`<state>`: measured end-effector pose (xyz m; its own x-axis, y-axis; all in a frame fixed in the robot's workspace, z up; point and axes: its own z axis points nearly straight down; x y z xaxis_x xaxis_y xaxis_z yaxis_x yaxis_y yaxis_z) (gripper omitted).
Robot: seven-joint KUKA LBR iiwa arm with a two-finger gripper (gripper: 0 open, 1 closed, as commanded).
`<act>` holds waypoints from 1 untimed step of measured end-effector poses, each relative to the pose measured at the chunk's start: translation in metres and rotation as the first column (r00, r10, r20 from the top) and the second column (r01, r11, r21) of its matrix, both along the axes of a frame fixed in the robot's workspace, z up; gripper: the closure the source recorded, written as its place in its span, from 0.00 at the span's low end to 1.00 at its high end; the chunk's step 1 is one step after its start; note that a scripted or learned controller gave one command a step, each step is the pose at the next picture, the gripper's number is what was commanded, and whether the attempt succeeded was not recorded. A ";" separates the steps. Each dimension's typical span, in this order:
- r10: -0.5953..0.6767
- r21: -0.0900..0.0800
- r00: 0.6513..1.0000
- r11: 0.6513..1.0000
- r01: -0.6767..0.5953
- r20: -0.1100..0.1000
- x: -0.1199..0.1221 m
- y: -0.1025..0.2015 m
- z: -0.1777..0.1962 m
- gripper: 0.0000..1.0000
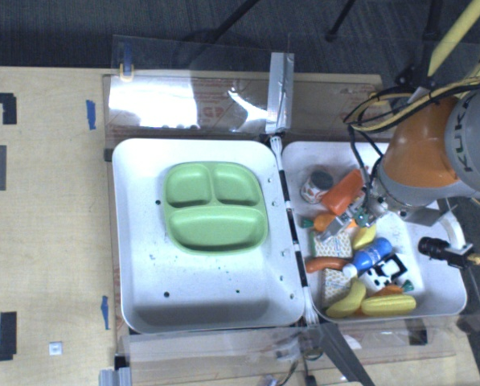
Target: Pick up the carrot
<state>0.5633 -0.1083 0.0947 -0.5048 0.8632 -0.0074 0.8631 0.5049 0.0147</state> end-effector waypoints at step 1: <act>0.073 0.001 0.997 0.997 -0.073 0.002 0.023 -0.026 0.001 0.00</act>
